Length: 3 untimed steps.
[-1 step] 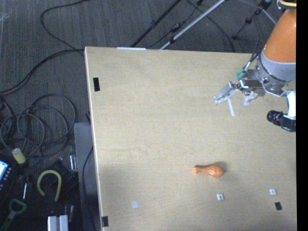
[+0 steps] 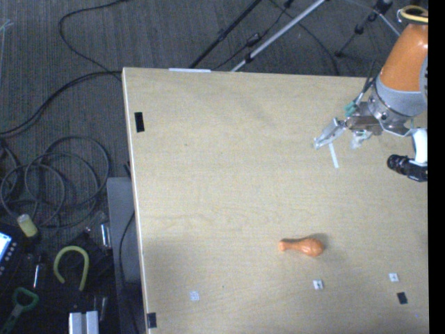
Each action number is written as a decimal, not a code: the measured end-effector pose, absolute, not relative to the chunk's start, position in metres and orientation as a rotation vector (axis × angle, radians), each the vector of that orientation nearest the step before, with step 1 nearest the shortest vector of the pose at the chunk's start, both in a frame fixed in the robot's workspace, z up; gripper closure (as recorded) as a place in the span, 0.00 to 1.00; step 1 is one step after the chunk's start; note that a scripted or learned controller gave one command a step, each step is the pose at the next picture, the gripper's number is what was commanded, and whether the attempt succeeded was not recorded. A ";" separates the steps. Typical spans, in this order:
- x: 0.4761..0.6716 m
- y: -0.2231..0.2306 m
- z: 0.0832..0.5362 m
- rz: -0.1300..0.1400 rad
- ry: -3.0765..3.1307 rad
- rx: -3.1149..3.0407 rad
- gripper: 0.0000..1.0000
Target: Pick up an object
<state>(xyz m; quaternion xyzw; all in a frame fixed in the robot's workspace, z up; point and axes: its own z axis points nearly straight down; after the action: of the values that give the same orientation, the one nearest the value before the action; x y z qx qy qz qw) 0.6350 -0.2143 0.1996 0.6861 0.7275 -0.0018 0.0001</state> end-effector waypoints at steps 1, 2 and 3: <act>0.664 -0.223 0.127 -0.005 2.433 1.986 0.00; 0.669 -0.222 0.084 -0.003 2.676 1.644 0.00; 0.670 -0.221 0.094 -0.003 2.674 1.642 1.00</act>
<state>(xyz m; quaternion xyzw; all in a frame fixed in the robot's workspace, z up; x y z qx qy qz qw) 0.6698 -0.2210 0.0942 0.5233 0.8521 -0.0009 0.0017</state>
